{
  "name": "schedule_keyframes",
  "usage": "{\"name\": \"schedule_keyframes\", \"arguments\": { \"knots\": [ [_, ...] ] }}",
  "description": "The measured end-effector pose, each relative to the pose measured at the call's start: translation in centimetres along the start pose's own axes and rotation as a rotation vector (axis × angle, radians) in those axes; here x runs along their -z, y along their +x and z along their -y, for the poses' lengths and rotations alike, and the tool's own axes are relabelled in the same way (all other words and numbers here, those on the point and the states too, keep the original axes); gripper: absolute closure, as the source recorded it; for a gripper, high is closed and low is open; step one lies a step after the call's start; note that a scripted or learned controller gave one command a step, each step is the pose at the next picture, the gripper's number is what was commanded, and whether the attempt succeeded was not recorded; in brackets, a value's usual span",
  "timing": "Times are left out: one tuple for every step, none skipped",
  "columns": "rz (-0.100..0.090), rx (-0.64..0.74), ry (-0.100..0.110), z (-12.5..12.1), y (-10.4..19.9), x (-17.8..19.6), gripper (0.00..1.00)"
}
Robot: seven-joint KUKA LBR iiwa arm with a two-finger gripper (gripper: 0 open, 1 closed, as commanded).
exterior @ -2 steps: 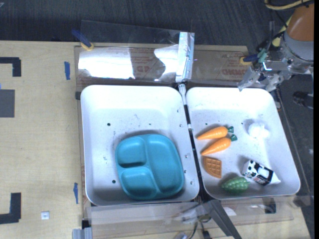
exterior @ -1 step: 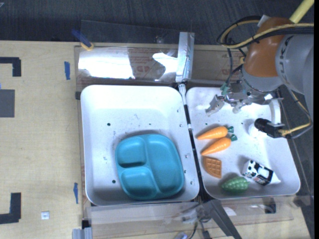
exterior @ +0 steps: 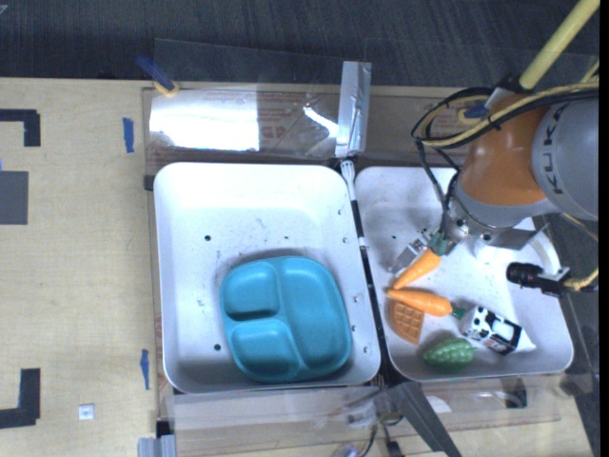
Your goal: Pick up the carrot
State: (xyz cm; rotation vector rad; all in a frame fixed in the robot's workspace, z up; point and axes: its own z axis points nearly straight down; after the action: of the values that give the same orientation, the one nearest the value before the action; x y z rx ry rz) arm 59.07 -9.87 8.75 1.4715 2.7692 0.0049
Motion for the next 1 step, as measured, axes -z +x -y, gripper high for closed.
{"name": "schedule_keyframes", "arguments": {
  "knots": [
    [0.000,-0.084,0.000,5.07,2.64,0.08,0.00]
  ]
}}
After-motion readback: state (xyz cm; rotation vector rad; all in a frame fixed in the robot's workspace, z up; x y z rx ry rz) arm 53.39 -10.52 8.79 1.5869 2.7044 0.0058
